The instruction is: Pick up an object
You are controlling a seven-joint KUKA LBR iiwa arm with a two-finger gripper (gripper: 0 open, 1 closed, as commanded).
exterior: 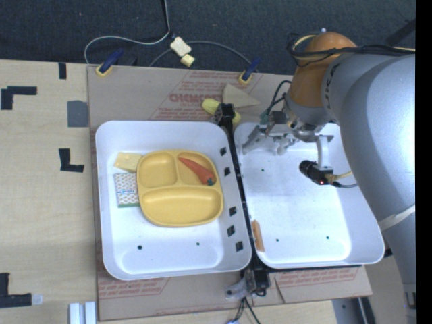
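Well apart: gripper [270, 139] over right bin [304, 241], carrot [197, 168] on yellow plate [179, 204].

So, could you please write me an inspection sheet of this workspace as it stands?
Surface: cardboard sheet on a wooden bench, bearing the left bin and right bin.
Job's things: yellow divided plate in the left bin, a red-orange carrot-like piece in its upper right compartment; pale yellow block and patterned sponge-like pad at the plate's left.
Clutter: small orange stick at the right bin's left edge.
Gripper: gripper over the right bin's upper part; holds nothing visible.
Cables: white cable with connector at the top; thin wires at the wrist.
Surroundings: dark floor behind; black tape marks on the bench.
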